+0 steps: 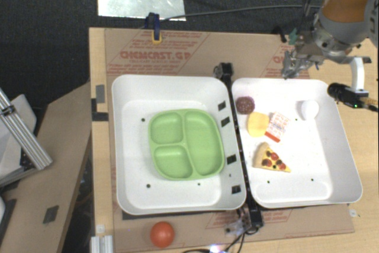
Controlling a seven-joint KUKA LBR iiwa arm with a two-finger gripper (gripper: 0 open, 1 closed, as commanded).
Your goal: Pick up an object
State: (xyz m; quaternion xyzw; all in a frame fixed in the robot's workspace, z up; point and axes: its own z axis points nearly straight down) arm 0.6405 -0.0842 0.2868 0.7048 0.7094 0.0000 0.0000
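Camera view from above puts the claw (294, 70) over the far rim of the right white bin (340, 145), carrying nothing; whether it is spread, I cannot tell. Below it lie a dark red round disc (245, 105), a yellow lump (257, 124) and a toy pizza slice (271, 159). No pick has begun.

green divided tray (186, 144) sitting in the left bin (127, 127), pizza slice (271, 159), yellow piece (257, 124) and dark red round thing (245, 105) in the right bin (331, 169), pincer (294, 66) hovering above its far rim, orange ball (161, 234) on the table (177, 47)
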